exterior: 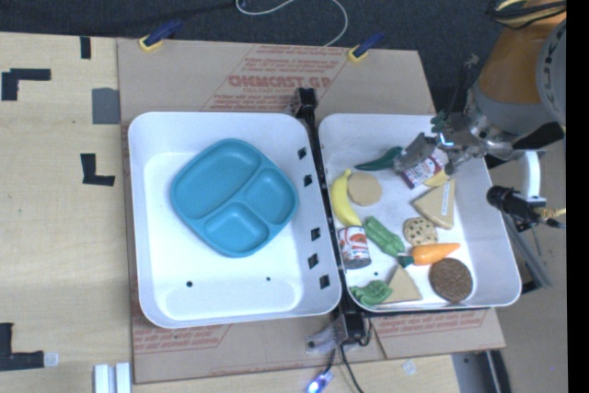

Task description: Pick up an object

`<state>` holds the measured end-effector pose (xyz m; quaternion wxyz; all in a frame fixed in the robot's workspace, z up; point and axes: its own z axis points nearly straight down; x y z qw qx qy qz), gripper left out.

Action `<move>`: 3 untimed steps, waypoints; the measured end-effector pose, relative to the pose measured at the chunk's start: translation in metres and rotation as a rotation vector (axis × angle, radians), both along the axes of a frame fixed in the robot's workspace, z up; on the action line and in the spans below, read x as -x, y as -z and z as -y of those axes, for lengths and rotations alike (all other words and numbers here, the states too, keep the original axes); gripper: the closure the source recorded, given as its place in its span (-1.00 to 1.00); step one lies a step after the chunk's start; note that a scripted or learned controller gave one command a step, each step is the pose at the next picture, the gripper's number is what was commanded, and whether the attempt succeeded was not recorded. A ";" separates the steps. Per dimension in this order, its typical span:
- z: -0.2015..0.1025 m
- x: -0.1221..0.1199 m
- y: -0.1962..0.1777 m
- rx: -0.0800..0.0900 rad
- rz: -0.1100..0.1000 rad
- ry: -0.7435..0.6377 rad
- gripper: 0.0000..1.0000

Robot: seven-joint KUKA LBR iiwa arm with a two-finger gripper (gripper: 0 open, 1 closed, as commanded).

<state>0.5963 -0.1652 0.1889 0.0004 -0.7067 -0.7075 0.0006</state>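
Note:
The right bin [488,225] holds several toy foods: a banana [342,198], a round tan biscuit [364,190], a dark green chilli [379,163], a cheese wedge [438,207], a chip cookie [419,230], a carrot [433,253], a brown patty [451,279], a green pickle [384,235] and a small can [354,247]. My gripper [431,154] hangs low over the bin's upper middle. A small red-and-white packet [420,171] lies right at its tip. Whether the packet is touched or held is hidden by the gripper body.
The left bin [156,290] carries a blue divided plate [235,196]. A green leafy piece [371,293] and a bread slice [403,286] lie at the right bin's front left. The arm's orange band [515,60] rises at the far right.

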 end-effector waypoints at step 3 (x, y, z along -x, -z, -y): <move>-0.117 0.114 -0.143 -0.001 -0.003 -0.003 -1.00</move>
